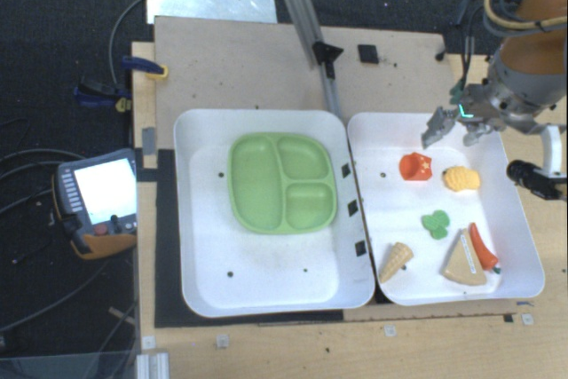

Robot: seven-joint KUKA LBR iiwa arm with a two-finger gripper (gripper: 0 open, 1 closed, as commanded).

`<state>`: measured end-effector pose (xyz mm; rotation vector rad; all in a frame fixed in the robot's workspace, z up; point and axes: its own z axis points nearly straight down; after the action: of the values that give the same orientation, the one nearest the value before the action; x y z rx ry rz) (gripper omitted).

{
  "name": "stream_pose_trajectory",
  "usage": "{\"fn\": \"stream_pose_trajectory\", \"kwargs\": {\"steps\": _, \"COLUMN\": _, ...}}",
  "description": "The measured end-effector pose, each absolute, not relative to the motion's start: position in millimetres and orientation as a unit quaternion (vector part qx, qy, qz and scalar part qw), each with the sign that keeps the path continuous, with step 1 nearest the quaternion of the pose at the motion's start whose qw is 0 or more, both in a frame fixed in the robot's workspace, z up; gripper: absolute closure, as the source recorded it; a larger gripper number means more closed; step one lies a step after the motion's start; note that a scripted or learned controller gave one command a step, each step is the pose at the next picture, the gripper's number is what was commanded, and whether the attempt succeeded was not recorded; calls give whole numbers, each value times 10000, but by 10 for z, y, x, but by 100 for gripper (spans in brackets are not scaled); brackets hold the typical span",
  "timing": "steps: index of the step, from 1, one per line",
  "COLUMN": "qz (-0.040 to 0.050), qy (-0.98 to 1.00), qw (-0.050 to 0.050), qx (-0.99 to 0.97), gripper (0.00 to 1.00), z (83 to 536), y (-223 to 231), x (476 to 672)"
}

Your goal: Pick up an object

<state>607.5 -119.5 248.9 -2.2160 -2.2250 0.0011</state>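
The right bin (524, 217) holds five toys: a red piece (415, 166), a yellow one (461, 179), a green one (435, 224), a cone (395, 260) and a wedge (464, 262) with a red strip. The cone's tip points toward the lower left. The pincer (457, 129) hangs over that bin's far edge, fingers apart and holding nothing; one green plate (282, 183) lies in the left bin (204, 280).

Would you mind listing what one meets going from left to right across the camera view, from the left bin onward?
Left bin → green divided plate → right bin → ice cream cone → red toy → green toy → yellow toy.
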Motion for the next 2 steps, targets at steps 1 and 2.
{"fn": "stream_pose_trajectory", "kwargs": {"steps": 1, "qz": -5, "qy": -7087, "qw": -6, "qx": -7055, "gripper": 0, "z": 2503, "y": -1195, "x": 6083}}
{"fn": "stream_pose_trajectory", "kwargs": {"steps": 2, "qz": -2, "qy": -7077, "qw": -8, "qx": -7065, "gripper": 0, "z": 2102, "y": -1223, "x": 6097}}
